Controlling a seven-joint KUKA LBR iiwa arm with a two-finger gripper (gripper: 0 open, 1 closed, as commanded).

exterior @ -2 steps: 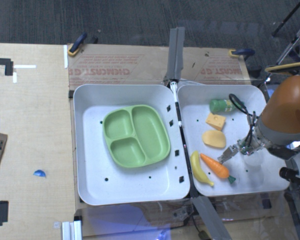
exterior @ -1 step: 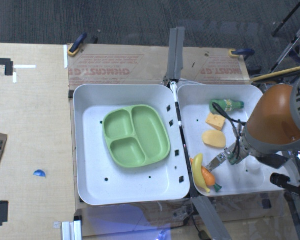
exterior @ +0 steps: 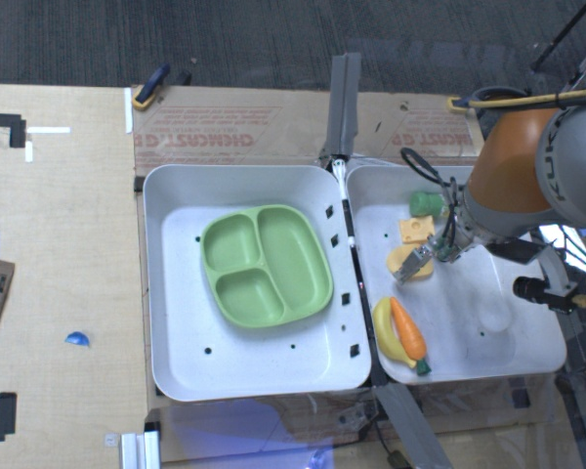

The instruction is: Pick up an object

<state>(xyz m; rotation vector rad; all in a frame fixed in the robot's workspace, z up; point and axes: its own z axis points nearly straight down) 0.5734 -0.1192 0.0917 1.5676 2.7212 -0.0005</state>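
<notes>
Toy food is gathered in the right bin (exterior: 527, 360): a cheese wedge (exterior: 416, 230), banana (exterior: 388, 335) and carrot (exterior: 407, 328); the gripper (exterior: 415, 265) is lowered beside the cheese, its opening unreadable; a green divided plate (exterior: 268, 264) is seated in the left bin (exterior: 176, 360); a pale wooden bench (exterior: 59, 223) lies leftward, dark carpet (exterior: 225, 18) beyond.

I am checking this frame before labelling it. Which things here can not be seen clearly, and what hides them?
- Hand: small and blurred in the camera view; whether it grips anything cannot be told.
- Pale yellow piece: partly covered by the hand, so its shape is unclear.
- Green object: its right side is hidden behind the arm.
- Banana: partly hidden under the carrot.
- Right bin: its far right corner is covered by the arm.
</notes>
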